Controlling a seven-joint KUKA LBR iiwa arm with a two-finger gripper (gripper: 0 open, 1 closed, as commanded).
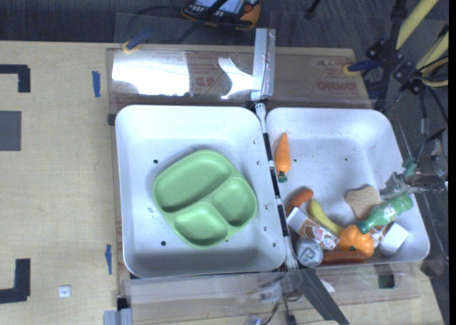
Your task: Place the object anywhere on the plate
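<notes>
A green divided plate [205,197] lies in the left white bin [135,131] with nothing on it. The right bin [335,127] holds the loose objects: an orange carrot [283,152] by the divider, a banana [324,217], a tan bread slice [362,201], a green bottle [385,213] and an orange pepper [356,239]. My gripper [412,178] appears as a small metallic piece over the right bin's right rim, just above the green bottle's top. It is too small and blurred to read, and nothing is visibly held.
Crowded into the right bin's front corner are a can [310,254], a small carton [306,229], a white cup [394,238] and a red-orange sausage shape [299,197]. A metal divider [267,167] separates the bins. Stands and cables sit beyond the bench at the right.
</notes>
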